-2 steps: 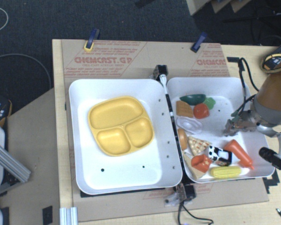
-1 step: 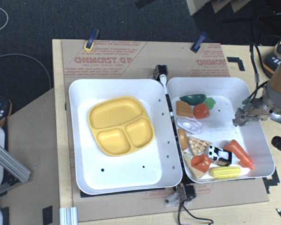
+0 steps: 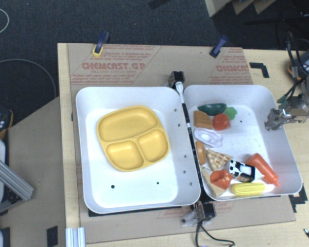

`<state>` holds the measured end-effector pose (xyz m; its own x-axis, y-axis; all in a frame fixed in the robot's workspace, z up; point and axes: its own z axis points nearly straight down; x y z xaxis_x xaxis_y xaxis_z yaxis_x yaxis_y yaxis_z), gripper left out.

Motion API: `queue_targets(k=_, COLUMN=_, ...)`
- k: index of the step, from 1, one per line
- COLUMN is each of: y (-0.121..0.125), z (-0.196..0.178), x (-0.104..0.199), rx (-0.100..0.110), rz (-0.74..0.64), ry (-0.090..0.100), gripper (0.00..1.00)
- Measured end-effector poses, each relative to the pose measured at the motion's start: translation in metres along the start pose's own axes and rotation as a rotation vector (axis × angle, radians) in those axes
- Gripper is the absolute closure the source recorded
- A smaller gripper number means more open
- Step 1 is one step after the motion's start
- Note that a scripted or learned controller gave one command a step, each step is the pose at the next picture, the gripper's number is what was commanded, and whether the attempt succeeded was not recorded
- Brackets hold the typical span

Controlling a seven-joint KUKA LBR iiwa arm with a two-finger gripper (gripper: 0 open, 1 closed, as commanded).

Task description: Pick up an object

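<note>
End effector hanging at the right edge of the frame, over the right bin's upper right rim; whether it is gaping or closed, cannot tell, and nothing is showing in its hold. Candidate objects are crowding the right bin's left side: a carrot lying apart at lower right, a corn cob sitting along the bottom wall, a tomato resting beside a green vegetable. All looking like light, stiff plastic toys, likely slippery. The carrot is probably offering the easiest grip, across its thick middle. The pile at left is leaving little finger room. The left bin is carrying a yellow divided plate, well apart on the desk.
</note>
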<state>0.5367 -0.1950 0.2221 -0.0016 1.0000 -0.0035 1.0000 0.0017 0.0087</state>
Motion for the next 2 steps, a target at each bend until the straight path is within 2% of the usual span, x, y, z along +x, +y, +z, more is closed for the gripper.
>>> queue_targets(k=1, y=0.001, z=-0.003, x=0.000, rx=0.005, rz=0.000, ry=0.002, gripper=1.00)
queue_targets(k=2, y=0.026, z=0.005, x=0.041, rx=0.005, rz=-0.004, ry=0.003, gripper=1.00)
